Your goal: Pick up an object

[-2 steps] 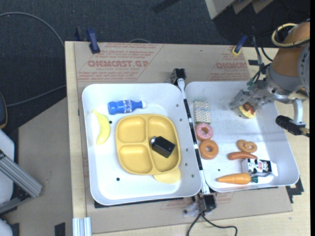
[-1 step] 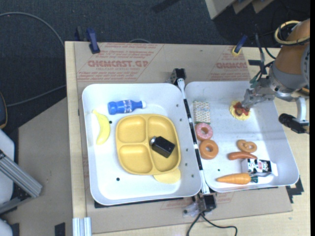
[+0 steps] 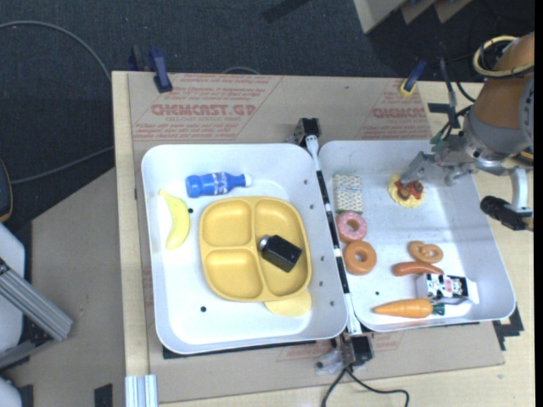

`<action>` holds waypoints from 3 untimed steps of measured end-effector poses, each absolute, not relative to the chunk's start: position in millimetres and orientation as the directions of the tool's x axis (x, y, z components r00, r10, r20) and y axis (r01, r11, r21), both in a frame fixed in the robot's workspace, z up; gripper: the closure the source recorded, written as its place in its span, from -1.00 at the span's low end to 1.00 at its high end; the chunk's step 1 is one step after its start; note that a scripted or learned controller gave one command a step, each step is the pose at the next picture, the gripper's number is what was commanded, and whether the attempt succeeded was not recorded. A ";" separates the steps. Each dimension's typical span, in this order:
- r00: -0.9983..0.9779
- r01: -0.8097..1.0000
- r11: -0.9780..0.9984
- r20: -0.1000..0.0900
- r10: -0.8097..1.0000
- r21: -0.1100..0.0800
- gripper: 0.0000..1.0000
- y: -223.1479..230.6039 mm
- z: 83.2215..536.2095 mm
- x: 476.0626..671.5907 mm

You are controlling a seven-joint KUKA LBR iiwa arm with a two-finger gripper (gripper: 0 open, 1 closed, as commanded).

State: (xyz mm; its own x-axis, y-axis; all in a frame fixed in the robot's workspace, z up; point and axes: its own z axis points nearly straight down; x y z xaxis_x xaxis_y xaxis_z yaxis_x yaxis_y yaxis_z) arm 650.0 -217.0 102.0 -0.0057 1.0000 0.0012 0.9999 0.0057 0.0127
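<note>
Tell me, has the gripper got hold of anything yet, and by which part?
Cannot be told. The grey two-finger gripper sits right over the small yellow-and-red toy food piece in the right white bin, but no grasp is visible.

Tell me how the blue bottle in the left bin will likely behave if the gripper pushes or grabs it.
The blue bottle lies on its side on the left bin, so a sideways nudge would probably roll it. It looks like small smooth plastic: likely light, perhaps slippery.

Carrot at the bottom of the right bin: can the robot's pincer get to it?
Probably yes. The carrot lies in the open, with nothing on top of it. The pincer is in the same bin, up by the small yellow and red toy. A little carton sits close, so aim matters.
</note>
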 end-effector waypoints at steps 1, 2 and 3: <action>-0.001 1.000 0.001 0.002 1.000 -0.002 -1.00 -171.1 84.5 645.7; -0.004 1.000 0.004 0.008 1.000 0.001 -1.00 -219.2 85.8 644.8; -0.003 1.000 0.003 0.000 1.000 0.012 1.00 -221.7 100.5 647.6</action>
State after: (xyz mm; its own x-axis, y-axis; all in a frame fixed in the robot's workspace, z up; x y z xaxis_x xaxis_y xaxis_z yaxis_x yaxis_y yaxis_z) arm 647.6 -221.7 100.5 -0.0032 1.0000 -0.0005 0.9999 0.0032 0.0125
